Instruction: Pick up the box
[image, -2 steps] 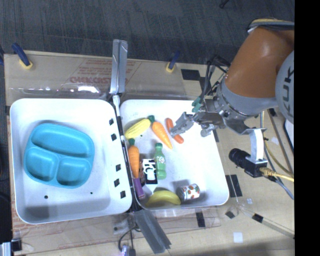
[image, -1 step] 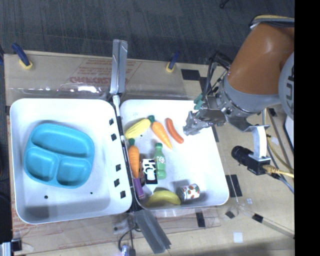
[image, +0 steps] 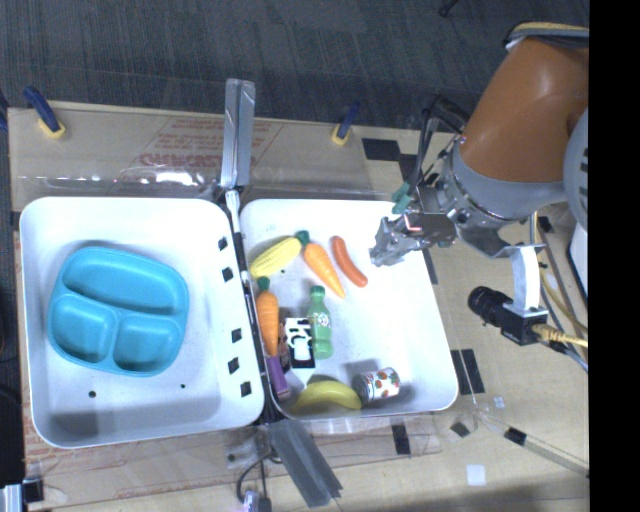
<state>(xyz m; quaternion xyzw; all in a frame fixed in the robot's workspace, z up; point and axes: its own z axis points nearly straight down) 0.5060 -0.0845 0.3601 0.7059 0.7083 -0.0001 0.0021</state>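
I am at the approach step: nothing is lifted yet. My gripper (image: 392, 243) hangs over the upper right part of the right bin (image: 425, 385), near its right wall, and whether its tips are spread or pressed together I cannot tell from this slant. The box (image: 298, 342), a small black-and-white carton, lies in the lower middle of that bin, just beside the green bottle (image: 320, 320) and an orange carrot (image: 267, 318), with a yellow banana (image: 325, 396) and a small can (image: 379, 383) below it. Next I judge I must travel left and toward the bin's near edge, then descend squarely over the box without catching the bottle. My arm (image: 520, 110) reaches in from the right, wrist bent down.
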